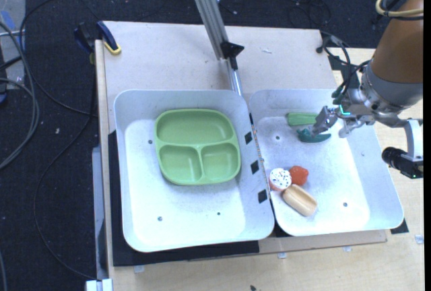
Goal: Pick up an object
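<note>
My gripper (pixel 335 122) hangs over the back of the right bin (pixel 377 209), its two fingers apart and nothing between them. Just left of its left finger lie a long green piece (pixel 300 119) and, touching it in front, a teal curved piece (pixel 312 137). Nearer the bin's front left sit a white speckled round piece (pixel 280 178), a red piece (pixel 299 174) and a tan bun-shaped piece (pixel 300 201), all close together. The grey arm with its orange band comes in from the right.
The left bin (pixel 135 215) holds a green three-compartment plate (pixel 199 146). A slanted metal pole (pixel 209 7) ends at a clamp behind the seam between the bins. Cables lie on the dark floor around the bench.
</note>
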{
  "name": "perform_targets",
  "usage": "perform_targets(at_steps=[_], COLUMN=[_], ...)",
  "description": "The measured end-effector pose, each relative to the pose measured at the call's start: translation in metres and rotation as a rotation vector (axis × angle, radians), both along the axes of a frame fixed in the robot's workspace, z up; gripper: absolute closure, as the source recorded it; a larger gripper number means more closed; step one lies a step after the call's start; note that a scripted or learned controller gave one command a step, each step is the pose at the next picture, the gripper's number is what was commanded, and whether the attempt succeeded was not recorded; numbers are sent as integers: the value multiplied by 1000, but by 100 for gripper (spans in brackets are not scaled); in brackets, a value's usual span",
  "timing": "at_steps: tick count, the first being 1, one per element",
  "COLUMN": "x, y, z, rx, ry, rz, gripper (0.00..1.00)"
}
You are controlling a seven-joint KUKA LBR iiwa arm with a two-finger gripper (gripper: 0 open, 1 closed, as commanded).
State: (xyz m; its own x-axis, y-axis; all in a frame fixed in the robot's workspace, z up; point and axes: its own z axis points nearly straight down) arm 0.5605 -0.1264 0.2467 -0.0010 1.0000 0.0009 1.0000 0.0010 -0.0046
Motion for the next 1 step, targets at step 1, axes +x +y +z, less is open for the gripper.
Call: perform_targets(at_steps=[1], x=[1], y=[0], z=[2], rx=[-1], ry=[-4], rz=[0], gripper=[0])
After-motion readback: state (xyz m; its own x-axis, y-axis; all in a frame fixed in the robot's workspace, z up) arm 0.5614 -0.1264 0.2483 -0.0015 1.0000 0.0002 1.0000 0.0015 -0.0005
